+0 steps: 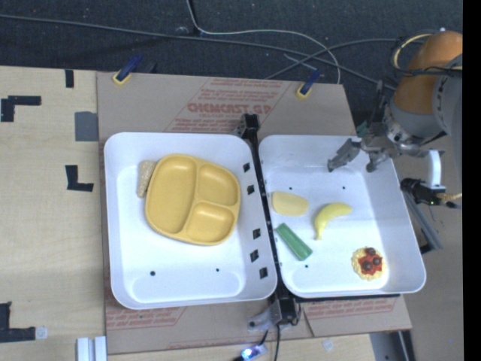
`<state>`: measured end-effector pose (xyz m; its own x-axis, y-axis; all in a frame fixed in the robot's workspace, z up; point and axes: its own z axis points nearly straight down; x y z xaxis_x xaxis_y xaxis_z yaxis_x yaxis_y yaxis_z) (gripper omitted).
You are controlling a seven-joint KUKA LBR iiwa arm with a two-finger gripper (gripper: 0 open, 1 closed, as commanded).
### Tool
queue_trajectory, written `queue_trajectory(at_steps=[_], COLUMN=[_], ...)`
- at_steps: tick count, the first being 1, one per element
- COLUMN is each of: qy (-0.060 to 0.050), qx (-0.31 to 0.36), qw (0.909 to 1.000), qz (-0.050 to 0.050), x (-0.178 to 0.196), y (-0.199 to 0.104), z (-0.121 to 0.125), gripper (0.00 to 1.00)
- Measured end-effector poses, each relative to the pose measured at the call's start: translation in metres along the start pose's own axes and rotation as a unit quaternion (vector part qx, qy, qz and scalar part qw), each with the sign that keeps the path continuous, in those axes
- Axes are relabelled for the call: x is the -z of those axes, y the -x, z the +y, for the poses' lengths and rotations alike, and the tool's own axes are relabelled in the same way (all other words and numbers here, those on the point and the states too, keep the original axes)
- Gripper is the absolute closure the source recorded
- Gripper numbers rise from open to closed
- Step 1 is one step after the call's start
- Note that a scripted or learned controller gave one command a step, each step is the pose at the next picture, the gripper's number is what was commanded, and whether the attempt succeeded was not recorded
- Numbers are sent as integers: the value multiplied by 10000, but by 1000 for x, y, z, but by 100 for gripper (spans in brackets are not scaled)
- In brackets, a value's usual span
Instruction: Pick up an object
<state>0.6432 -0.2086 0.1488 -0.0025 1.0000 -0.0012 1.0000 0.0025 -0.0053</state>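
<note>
Candidate objects all sit in the right shallow white plastic bin (391, 201). Smooth yellow plastic banana (330, 216), curved, lies about bin centre. Just beside it at 9 o'clock: pale yellow rounded blob of a toy (289, 204), matte, potato-like shape; the two look slightly apart. At 7 o'clock from the banana: green stick-shaped toy (293, 241), lying diagonal, near the bin's left wall. At 5 o'clock from the banana, well apart: small round yellow tart-like toy with red and dark topping (368, 262), near the bin's front right corner.

My two-finger gripper (352, 159) hangs over the bin's upper right area, at 1 o'clock from the banana, well apart from it. Fingers spread wide, nothing between them. My grey arm with orange band (432, 70) comes in from 3 o'clock.

Left shallow white plastic bin (124, 224) holds a yellow three-compartment plastic tray (192, 198), glossy, rounded corners, tilted a bit. A tan rough-textured sponge-like piece (144, 177) pokes out at the tray's 9 o'clock edge, partly hidden by it.

Bins sit side by side on a brown cardboard sheet (225, 104) with red print, clipped at the top by blue-and-yellow clamps (128, 69). Black cables (255, 32) run over the dark carpet beyond.
</note>
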Motion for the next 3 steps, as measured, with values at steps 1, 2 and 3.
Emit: queue_trajectory(at_steps=[1, 2, 3], qy=[22, 51, 15], qx=[7, -4, -5], qw=[10000, 10000, 10000], qz=[-7, 0, -2], x=[13, 77, 58], y=[0, -1, -1], z=[1, 5, 5], gripper=[100, 100, 100])
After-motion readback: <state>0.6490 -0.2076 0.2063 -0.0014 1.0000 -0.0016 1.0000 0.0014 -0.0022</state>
